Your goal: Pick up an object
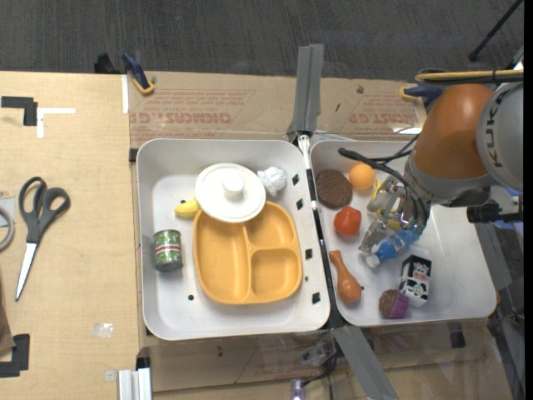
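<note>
Two shallow white bins sit side by side on the bench, with a pair of scissors [37, 215] lying well apart on the cardboard to the far left, out of the work. The left bin [150, 307] holds the bulky ware: a small green can [167, 249] stands upright near its left wall, a yellow piece, perhaps a toy banana [186, 208], peeks from under the round white lid [231, 192], and that lid overlaps the far edge of the orange divided tray [247, 261], which fills most of the floor; a crumpled white object [272, 178] lies just beside the lid on the right. The right bin [466, 302] holds the small pickable things, spread loosely so that most stand apart: a dark brown disc [334, 188] and an orange ball [361, 177] at the far end, a red tomato-like toy [347, 221] near the divider, an orange drumstick-shaped toy [344, 277] toward the near-left corner, a brown and purple piece [392, 303] beside a black-and-white cow-patterned carton [415, 278] at the near side. The gripper [390, 223] is down in the middle of this bin, right over a blue and clear bottle-like object [391, 246] lying tilted on the floor, which looks to be the chosen thing. The fingers are lost in wiring and glare, so I cannot tell whether they are spread or closed, nor whether the bottle is gripped.
</note>
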Robot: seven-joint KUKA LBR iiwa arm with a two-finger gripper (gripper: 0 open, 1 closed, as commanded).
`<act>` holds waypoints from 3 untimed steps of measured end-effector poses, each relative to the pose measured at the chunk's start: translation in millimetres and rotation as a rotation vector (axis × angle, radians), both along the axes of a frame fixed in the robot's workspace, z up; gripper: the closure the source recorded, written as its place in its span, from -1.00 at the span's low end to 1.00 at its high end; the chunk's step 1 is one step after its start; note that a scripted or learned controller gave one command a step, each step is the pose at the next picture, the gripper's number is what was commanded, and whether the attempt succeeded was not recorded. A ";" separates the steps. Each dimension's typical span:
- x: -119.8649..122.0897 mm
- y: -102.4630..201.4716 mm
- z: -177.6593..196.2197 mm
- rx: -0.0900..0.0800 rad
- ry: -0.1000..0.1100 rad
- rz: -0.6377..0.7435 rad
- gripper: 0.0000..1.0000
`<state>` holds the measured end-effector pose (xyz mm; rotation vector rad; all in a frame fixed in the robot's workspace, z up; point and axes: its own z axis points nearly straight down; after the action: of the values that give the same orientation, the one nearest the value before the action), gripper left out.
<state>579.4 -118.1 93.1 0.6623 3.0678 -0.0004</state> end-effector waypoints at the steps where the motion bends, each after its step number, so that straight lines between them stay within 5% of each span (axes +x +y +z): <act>1: -31.3 -13.1 -0.6 0.000 0.001 -0.043 -1.00; 2: -93.4 -35.7 4.3 0.000 -0.023 -0.285 -1.00; 3: -6.5 -21.3 8.7 0.000 -0.002 -0.448 -1.00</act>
<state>572.9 -139.4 101.8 1.3266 2.8429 -0.0004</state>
